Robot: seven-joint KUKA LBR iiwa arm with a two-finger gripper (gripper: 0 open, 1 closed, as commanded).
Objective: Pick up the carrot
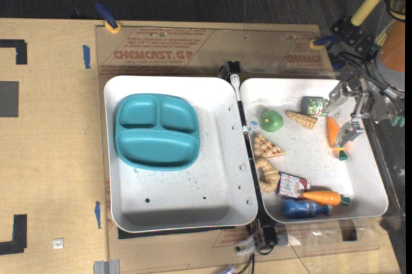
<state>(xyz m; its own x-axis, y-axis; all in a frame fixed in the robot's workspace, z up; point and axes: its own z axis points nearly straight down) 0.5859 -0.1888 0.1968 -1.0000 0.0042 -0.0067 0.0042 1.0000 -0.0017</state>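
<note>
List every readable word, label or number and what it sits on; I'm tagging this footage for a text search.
"CHEMCAST GP", roughly: large reddish print on the brown sheet behind the bins; blurred, so uncertain.
Smaller lines above it: too blurred to read.
Reddish print at the sheet's right end: partly cut off, unreadable.
Label on the small packet in the right bin: too small to read.

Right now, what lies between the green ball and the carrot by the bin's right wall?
A waffle cone lying on its side, in the camera view, between green ball and carrot.

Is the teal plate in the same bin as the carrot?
No, the teal plate lies in the left bin, while the carrot lies in the right bin.
</note>
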